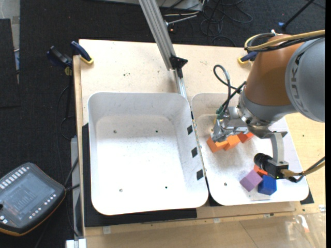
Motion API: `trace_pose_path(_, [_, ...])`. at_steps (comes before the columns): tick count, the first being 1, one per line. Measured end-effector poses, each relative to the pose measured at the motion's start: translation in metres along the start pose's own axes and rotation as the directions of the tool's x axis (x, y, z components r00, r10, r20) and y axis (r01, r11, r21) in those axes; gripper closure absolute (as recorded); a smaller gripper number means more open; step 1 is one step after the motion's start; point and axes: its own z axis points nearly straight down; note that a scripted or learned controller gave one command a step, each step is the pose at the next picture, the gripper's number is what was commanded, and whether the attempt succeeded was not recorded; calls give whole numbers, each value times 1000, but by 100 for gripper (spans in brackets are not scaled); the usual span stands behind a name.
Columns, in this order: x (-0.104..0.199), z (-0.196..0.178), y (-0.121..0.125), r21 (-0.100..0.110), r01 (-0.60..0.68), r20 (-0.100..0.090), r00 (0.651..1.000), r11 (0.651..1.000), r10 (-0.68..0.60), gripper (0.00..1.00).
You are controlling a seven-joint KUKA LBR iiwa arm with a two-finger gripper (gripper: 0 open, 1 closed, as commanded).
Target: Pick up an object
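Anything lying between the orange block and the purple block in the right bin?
No. In the camera view, bare white bin floor separates the orange block from the purple block; a blue block sits just beyond the purple one.

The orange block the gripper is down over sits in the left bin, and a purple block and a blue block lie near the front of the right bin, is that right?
Not quite. The orange block under the gripper sits in the right bin, not the left one. The rest stands: the purple block and the blue block lie near the front of that same right bin. The camera view shows it.
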Motion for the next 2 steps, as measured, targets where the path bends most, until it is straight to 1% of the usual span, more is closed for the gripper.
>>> trace_pose_path(1, [59, -11, -1, -1, 2, 0, 1000, 1000, -2, 100])
trace_pose_path(2, [111, 1, -6, 4, 0, 0, 1000, 1000, 0, 100])
